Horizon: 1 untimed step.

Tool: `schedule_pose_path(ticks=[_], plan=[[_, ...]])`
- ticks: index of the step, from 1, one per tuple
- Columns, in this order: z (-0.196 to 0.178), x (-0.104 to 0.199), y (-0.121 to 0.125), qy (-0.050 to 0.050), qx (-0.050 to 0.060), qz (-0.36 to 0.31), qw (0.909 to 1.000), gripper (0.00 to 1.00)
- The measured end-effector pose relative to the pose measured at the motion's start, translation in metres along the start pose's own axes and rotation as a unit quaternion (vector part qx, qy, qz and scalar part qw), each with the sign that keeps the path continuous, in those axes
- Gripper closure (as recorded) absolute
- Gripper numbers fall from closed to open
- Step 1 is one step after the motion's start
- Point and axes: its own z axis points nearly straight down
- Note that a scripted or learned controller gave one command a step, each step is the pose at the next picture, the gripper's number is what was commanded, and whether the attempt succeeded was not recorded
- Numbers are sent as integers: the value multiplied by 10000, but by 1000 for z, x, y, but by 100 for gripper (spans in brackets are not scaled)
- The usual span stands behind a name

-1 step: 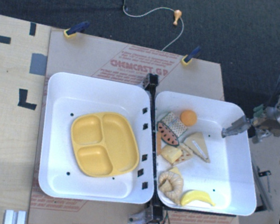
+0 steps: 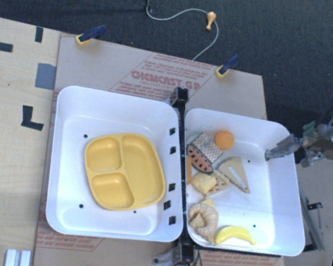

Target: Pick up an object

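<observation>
Gripper (image 2: 280, 149) over right bin's (image 2: 282, 200) far-right rim; finger state cannot be told.
Orange ball (image 2: 223, 139) lies left of it; banana (image 2: 235, 235) well below-left.

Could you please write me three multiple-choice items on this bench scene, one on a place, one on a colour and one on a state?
1. Where does the banana lie?
A. In the left bin beside the plate
B. In the right bin, near its front rim
C. On the cardboard outside the bins

2. What colour is the divided plate in the left bin?
A. Yellow
B. Blue
C. Red

3. How does the gripper stand to the objects?
A. It clamps the banana
B. It lifts the orange ball
C. It sits at the right bin's far right rim, apart from the food

Key: 1 B, the banana rests by the croissant at the front; 2 A, the plate is plainly yellow; 3 C, white floor separates it from the orange ball.
</observation>
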Motion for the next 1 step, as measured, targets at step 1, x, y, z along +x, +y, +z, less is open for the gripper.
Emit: schedule_pose_path(ticks=[1], plan=[[45, -6, 0, -1, 14, 2, 10000, 0]])
